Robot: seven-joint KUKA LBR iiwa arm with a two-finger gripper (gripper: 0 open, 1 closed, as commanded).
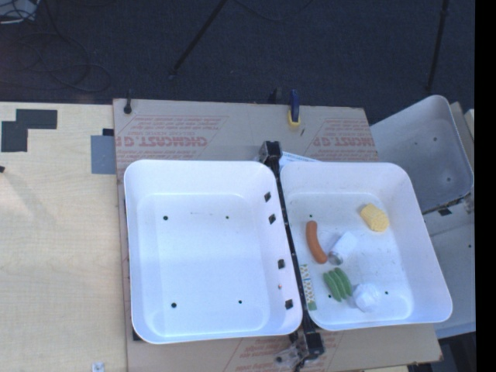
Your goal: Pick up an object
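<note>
Lying on the pale wooden desk (54, 254), a cardboard sheet (194, 134) carries both bins. The left bin (133, 178) sits beside the right bin (412, 178), their rims touching. In the right bin, an orange sausage-shaped piece (315, 241) lies near the divide, a green ridged piece (338, 283) below it, a small white cylinder (342, 248) just beside the orange one, a white lump (366, 295) by the green piece, and a yellow piece (374, 217) farthest right.

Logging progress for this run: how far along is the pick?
Nothing looks done yet. The yellow object, orange sausage, green item and two white pieces all lie on the floor of the right bin. Nothing is in hand. The whole pick is left: approach, grasp, lift.
</note>
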